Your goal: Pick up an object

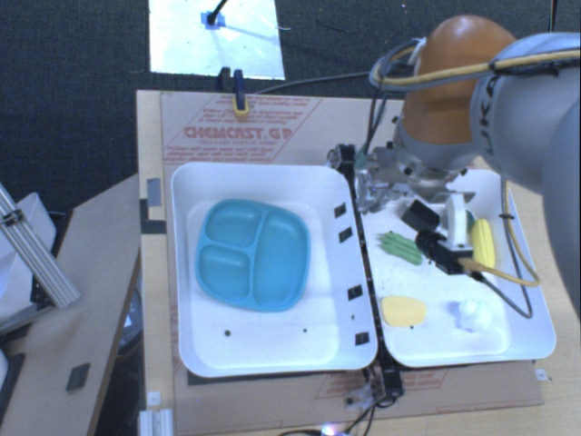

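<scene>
The light is bright and even, and it seems to come from above. The two white bins (272,352) glow, and their flat floors look almost washed out. Shadows are soft and small. A faint grey one lies under the blue plate (252,254). The arm (508,89) is close to the camera and looks a little fuzzy. The dark floor (73,62) looks grainy. A shiny sheet (213,25) at the top gives off pale glare.

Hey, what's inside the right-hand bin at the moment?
In the right bin: green beans, a yellow corn cob, a flat yellow piece and a small white lump. The arm covers the bin's far end, so anything beneath it is hidden.
</scene>
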### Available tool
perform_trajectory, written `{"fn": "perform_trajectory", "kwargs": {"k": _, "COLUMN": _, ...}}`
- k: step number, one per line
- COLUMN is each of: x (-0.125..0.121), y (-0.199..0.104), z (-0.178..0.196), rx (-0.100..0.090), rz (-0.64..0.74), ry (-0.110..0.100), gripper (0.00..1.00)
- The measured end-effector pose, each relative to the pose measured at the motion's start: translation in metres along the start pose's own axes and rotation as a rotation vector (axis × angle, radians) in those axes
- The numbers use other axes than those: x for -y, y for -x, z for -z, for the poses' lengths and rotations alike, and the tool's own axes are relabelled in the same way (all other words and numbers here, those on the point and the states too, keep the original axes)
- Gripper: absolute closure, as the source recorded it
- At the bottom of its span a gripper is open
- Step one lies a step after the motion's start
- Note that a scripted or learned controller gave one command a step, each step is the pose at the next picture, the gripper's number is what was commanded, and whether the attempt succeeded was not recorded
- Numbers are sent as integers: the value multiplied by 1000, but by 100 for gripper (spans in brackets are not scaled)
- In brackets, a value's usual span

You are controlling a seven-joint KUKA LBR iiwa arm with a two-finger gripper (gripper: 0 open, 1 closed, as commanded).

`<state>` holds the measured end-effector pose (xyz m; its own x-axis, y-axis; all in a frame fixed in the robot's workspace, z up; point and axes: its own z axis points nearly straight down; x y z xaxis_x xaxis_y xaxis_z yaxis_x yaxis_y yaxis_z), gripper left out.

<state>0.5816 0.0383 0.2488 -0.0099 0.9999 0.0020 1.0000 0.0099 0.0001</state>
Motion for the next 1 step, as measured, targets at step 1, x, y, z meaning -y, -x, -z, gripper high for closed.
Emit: {"fn": "perform_trajectory", "kwargs": {"k": 1, "x": -16, "y": -44, "z": -11, "rx": 1, "rz": -1, "ry": 2, "gripper": 100}}
